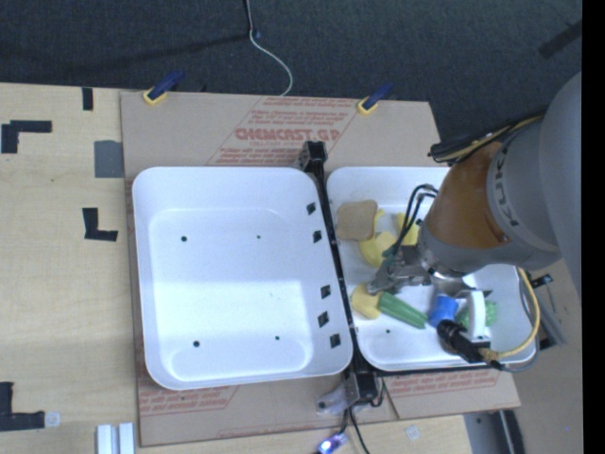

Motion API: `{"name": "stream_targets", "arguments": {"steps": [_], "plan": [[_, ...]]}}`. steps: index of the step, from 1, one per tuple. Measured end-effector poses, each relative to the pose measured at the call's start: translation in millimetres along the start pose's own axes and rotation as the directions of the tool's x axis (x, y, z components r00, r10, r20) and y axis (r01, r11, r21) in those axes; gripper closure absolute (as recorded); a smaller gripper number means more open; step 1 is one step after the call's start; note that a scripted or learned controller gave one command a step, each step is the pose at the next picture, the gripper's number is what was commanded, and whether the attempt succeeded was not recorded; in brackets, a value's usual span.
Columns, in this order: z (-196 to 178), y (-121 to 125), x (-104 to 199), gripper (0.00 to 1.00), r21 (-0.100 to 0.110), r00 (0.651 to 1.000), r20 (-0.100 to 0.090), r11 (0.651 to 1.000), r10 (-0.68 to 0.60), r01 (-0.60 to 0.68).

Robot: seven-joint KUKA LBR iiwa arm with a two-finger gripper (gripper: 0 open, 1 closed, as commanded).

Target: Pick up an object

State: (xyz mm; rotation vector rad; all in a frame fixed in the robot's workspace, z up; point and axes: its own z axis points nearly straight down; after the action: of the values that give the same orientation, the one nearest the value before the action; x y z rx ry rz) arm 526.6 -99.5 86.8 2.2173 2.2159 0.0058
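Observation:
My gripper (388, 280) is low inside the right bin (416, 350), reaching in from the right under the arm's orange band. Directly around it lie a yellow piece (376, 248) just above, a second yellow piece (365, 302) at its lower left, and a green cylinder (405, 312) slanting below it. A tan block (356, 218) sits at the bin's upper left, apart from the gripper. A blue object (443, 308) lies to the right of the green cylinder. The arm hides much of the bin's right half.
The left bin (151, 253) stands next to the right one, divided from it by a black-clipped rim (326, 253). Both rest on a cardboard sheet (274, 130) held by yellow and blue clamps. Wooden bench extends to the left.

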Motion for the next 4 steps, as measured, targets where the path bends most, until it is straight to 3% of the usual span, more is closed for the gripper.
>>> {"name": "stream_targets", "arguments": {"steps": [1,2,3,4], "plan": [[2,38,-10,1.00,0.007,1.000,-0.002,1.000,-0.002,0.002],[3,52,-18,1.00,0.008,1.000,-0.003,1.000,-0.003,0.003],[1,-46,-7,1.00,0.012,1.000,-0.004,1.000,0.002,-0.002],[2,39,-11,1.00,0.002,1.000,-0.001,1.000,-0.004,0.004]]}}
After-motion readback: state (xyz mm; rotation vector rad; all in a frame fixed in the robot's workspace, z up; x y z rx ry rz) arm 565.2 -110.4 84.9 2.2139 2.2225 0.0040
